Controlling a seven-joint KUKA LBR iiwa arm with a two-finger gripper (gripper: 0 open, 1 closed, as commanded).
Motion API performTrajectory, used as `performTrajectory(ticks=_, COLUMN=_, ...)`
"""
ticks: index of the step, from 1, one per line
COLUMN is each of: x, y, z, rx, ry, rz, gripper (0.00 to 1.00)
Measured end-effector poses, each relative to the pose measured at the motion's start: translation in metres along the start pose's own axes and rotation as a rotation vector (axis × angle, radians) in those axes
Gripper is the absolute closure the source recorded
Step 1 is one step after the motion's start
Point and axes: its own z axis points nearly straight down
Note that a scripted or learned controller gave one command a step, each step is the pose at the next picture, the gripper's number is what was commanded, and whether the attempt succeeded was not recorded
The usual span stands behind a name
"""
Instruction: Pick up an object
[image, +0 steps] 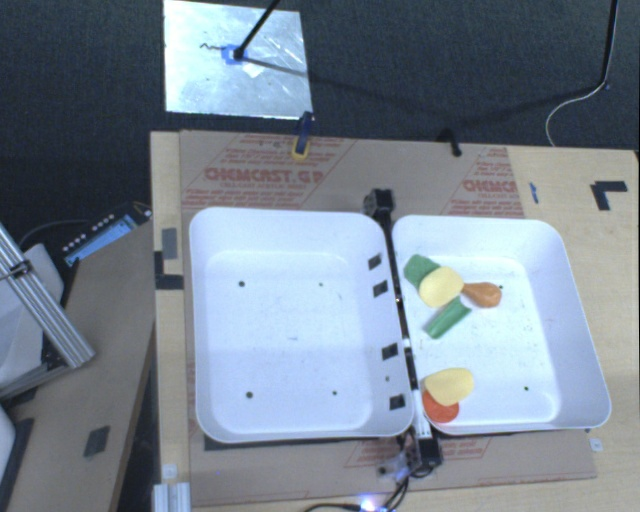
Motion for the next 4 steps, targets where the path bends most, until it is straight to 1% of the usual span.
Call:
performTrajectory(ticks=1, x=0.035, y=-0.081, z=-0.016, rx=0.002, ry=0.002, rz=-0.001, gripper=1.0)
performTrajectory(ticks=2, x=-0.034, y=-0.061, z=-0.008, rx=0.003, ry=-0.003, rz=0.009, gripper=1.0)
performTrajectory(ticks=3, x=-0.009, y=-0.086, z=-0.015, rx=0.003, ry=0.0, rz=0.002, gripper=1.0)
performTrajectory(ticks=4, x=-0.031, y=-0.011, z=-0.014, rx=0.001, ry=-0.002, rz=0.001, gripper=1.0)
